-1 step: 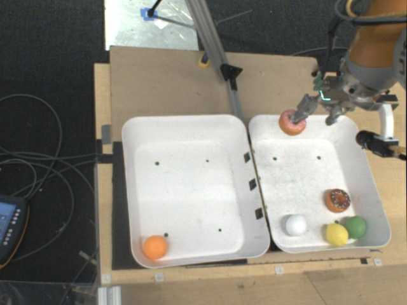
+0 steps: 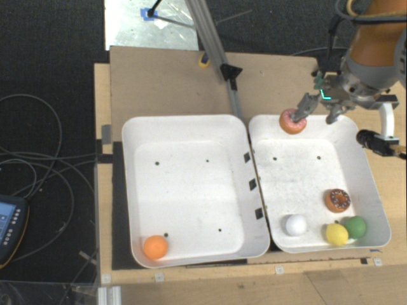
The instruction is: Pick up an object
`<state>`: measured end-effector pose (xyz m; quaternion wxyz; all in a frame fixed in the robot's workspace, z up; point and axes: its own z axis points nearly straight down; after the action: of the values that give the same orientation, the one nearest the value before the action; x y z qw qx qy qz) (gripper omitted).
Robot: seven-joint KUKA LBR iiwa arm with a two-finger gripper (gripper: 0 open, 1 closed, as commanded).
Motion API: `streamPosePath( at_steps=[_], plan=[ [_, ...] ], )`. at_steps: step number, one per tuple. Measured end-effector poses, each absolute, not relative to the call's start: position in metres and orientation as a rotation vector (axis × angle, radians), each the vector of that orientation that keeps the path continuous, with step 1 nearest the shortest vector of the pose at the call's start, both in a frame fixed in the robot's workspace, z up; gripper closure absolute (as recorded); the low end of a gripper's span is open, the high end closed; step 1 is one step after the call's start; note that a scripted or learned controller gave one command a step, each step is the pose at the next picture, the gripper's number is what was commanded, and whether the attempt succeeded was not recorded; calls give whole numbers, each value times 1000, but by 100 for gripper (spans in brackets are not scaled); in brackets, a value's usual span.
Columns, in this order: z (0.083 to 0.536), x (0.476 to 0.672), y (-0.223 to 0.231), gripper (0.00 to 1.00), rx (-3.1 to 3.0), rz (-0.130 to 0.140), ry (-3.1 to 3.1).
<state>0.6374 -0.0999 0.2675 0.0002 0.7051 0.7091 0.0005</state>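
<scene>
White right bin [image 2: 375,189] holds most items. Gripper [image 2: 319,113], upper right of frame, jaws spread, one finger touching pink doughnut [image 2: 292,122] on the far rim; not pinched. Chocolate doughnut [image 2: 338,200], white ball [image 2: 295,225] lie lower right.

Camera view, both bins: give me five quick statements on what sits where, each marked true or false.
1. The orange ball lies in the left bin. True.
2. The pink donut sits at the near edge of the right bin. False: it sits at the far rim, by the gripper.
3. The yellow ball and green ball touch. True, as far as the view tells.
4. The white ball is in the left bin. False: it is in the right bin, near its front.
5. The chocolate donut lies beside the orange ball. False: they lie in different bins.
</scene>
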Motion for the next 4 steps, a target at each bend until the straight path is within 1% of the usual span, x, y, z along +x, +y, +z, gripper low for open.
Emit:
streamPosePath(
  at_steps=[1, 2, 3, 4],
  plan=[
    [214, 627, -103, 0, 2223, -4, 2224],
    [172, 631, -105, 0, 2222, -3, 2223],
    [129, 626, -105, 0, 2223, -3, 2224],
    [143, 628, -105, 100, 2219, 4, 2220]
  ],
)
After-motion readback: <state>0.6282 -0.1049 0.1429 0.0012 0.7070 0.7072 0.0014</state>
